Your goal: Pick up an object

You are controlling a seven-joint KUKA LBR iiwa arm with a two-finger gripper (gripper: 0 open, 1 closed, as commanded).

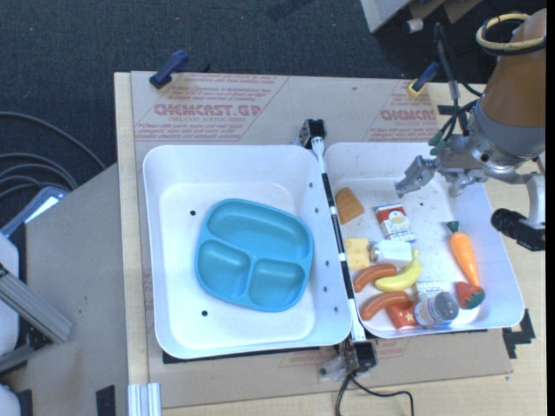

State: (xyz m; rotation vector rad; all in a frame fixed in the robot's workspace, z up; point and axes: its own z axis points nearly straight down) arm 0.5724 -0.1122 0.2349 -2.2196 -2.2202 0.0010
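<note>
My gripper [435, 181] hangs over the back of the right bin [506, 258], open, with nothing between its fingers. Below it and a little to the left lies a red-and-white carton [395, 222]. A brown bread slice [349, 204] lies by the bin's left wall. Further forward are a yellow cheese cube [357, 251], a white block [395, 250], a banana [401, 276], two sausages [373, 276] [386, 303], a carrot [464, 256], a strawberry [471, 295] and a metal can [438, 308].
The left bin [165, 232] holds a blue divided plate [254, 254]. A black divider rail [331, 224] runs between the bins. The arm's orange band [519, 76] rises at the right edge. Cardboard [260, 107] lies behind the bins.
</note>
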